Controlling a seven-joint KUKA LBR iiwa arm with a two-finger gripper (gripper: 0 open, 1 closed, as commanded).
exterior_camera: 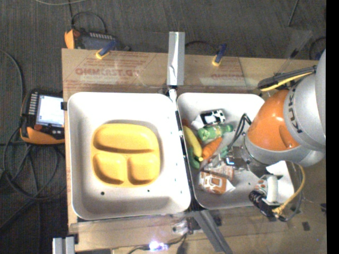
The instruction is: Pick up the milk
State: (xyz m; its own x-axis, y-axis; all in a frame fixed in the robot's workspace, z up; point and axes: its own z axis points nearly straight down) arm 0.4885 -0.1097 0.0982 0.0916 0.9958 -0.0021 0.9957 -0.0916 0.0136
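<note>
Left bin (74, 157): holds a yellow tray (127, 153) with three compartments, nothing in them.
Right bin (241, 201): a heap of toy food at its left half: banana (192, 143), green bottle (214, 131), carrot (211, 147), a brown-and-white packet (214, 183).
Milk (212, 117): judged to be the small black-and-white carton at the far end of the heap, touching the green bottle, near the bin's back wall.
Handling: likely light, stiff-sided, a little slick; best taken across its two flat sides, from above, clear of the bottle.
Arm (280, 126): over the bin's right half, wrist low beside the carrot and packet.
Jaws: hidden under the wrist; cannot tell whether spread or closed.
Risk: neighbours may shift when the carton is nudged.
</note>
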